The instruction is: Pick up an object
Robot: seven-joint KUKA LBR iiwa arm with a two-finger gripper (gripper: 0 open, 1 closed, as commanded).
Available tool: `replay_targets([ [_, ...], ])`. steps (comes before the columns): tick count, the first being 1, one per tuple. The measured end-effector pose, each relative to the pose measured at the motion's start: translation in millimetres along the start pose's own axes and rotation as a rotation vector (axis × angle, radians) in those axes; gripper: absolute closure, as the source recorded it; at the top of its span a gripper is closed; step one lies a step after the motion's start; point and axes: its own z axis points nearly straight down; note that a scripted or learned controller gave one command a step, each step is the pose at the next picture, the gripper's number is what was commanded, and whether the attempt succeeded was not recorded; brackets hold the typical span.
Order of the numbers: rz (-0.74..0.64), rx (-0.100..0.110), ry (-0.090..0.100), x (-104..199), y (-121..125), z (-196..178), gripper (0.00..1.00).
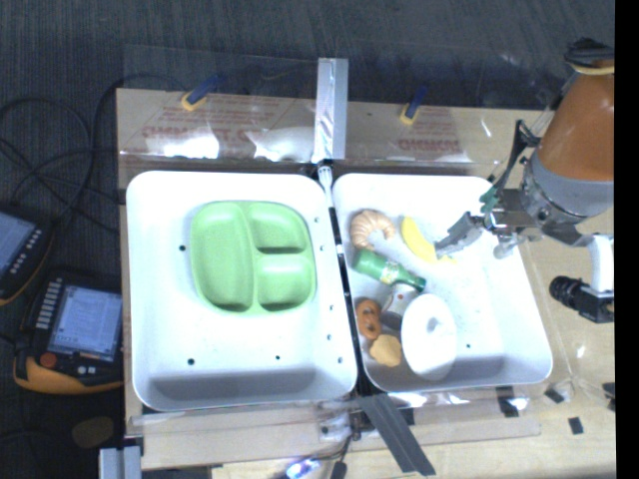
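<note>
Two bins side by side: left bin (150,267) carries a green tray (252,254), right bin (499,317) the clutter. Gripper (451,239) hovers by the yellow banana (417,239); grip state unclear. Crowded neighbours could spoil a clean pinch.

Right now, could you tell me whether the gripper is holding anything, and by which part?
Nothing is held: the gripper hovers over the right bin, beside the yellow object, with nothing between its fingers.

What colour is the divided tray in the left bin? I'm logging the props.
Light green, seen clearly in the camera view: the divided tray lies in the left bin.
</note>
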Motion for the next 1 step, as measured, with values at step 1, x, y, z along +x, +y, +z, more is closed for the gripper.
replay_targets([
  [1, 0.122, 0.0, -0.001, 33.8, 48.0, 98.7, 0.0],
])
